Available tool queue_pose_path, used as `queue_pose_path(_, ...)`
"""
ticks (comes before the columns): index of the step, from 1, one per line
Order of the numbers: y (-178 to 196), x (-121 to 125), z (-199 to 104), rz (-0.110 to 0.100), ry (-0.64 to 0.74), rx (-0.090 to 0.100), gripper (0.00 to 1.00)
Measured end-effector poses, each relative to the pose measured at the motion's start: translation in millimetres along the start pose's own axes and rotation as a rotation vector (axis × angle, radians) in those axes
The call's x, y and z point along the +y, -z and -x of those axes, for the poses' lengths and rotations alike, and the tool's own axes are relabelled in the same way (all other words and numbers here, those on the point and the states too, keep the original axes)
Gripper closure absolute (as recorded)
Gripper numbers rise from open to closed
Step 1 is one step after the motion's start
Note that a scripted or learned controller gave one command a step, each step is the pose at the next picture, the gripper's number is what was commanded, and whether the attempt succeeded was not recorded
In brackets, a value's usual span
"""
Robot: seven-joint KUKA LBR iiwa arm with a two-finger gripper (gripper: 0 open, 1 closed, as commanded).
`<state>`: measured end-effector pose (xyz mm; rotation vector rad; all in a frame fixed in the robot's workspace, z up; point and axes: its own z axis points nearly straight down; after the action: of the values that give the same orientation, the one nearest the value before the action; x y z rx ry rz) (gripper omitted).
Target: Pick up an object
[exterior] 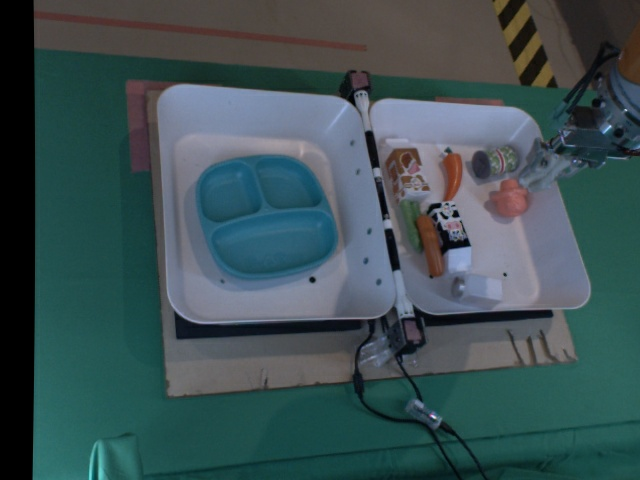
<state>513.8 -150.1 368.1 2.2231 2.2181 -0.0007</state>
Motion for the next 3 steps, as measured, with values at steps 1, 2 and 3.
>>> queue_pose_path(1,-31.5,21.5,37.9,0.000,-0.002,-0.002,1.00)
queue_pose_path(2,-14.3,4.0,-7.0,0.000,0.000,0.000,1.00)
queue_pose_path(3,-20.1,-13.7,37.7,0.000,-0.001,-0.001,1.00)
